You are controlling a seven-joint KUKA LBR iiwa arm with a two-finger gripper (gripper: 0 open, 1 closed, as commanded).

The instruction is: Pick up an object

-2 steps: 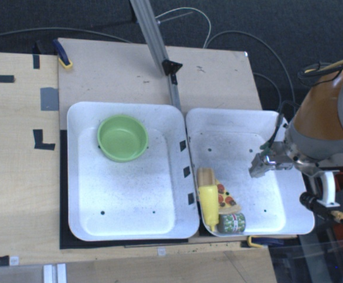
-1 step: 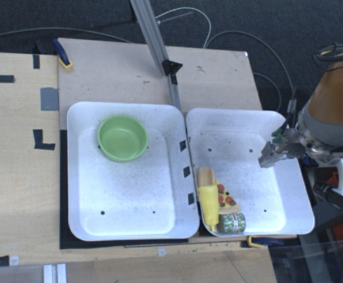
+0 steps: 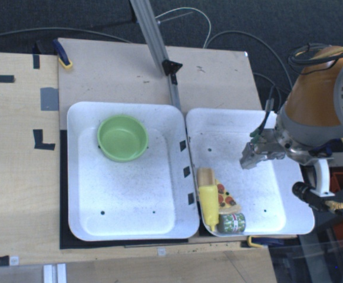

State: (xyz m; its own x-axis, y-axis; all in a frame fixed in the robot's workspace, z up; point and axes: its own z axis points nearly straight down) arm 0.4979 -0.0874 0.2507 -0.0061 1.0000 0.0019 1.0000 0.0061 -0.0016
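The grey arm [image 3: 313,108] is reaching in from the right side of the view, its bulky orange band sitting high near the right edge and its grey wrist section angling down and toward the left below that. The gripper [image 3: 251,157] is hanging at the end of the wrist, pointing down and to the left, and it is carrying nothing visible at its tip. A thin dark cable is running from the wrist up along the arm's left side. A white and black fitting is projecting from the arm's lower right side.
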